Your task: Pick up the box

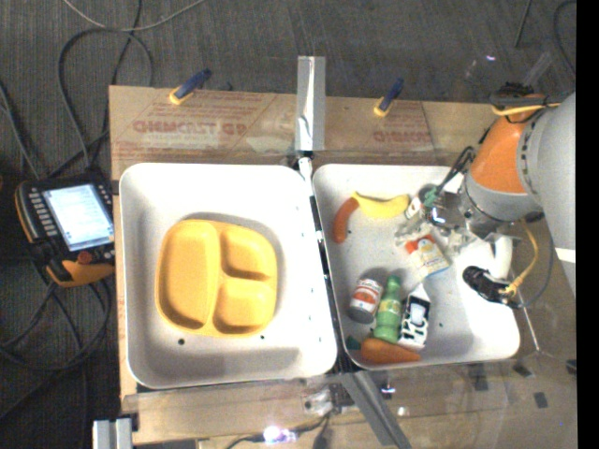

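Observation:
A small white box with red print (430, 254) lies in the right bin (487, 340), near its middle. My gripper (423, 219) hangs just above and slightly left of that box, reaching in from the right under the orange wrist band. A second box, black and white (417, 321), lies lower in the same bin beside a green bottle (388, 308). Nothing is visibly lifted off the bin floor.
The right bin also holds a banana (382, 204), a red sausage-shaped piece (344, 218), a small can (367, 298) and a carrot (388, 351). A yellow divided tray (221, 275) sits in the left bin (140, 251). A black cable loop (487, 283) hangs by the arm.

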